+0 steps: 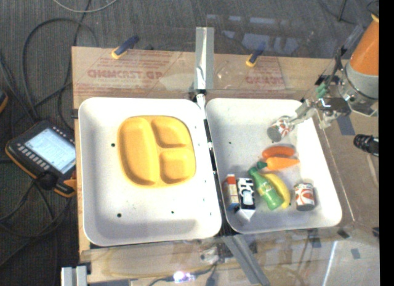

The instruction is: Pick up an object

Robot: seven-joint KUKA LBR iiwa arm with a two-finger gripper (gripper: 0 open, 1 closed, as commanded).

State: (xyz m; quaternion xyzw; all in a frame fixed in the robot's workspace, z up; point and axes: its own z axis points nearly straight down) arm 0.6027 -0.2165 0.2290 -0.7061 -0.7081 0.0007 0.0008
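Note:
My gripper (pixel 300 115) reaches in from the right over the far right part of the right bin (pixel 234 121). A small silver and red can (pixel 280 129) sits tilted right at its tip, touching or nearly so; I cannot tell whether it is gripped. Nearer the front of the same bin lie a red-orange piece (pixel 279 151), an orange carrot (pixel 284 163), a green bottle (pixel 265 190), a yellow banana (pixel 281 190), a red and white can (pixel 303 196), a black and white box (pixel 246 193) and a slim brown bottle (pixel 231 192).
The left bin (pixel 98 180) holds a yellow divided tray (pixel 157 149). A metal post (pixel 203 63) stands behind the gap between the bins. A handheld pendant (pixel 43 152) lies left of the bench. The arm's orange band (pixel 364 53) is at the far right.

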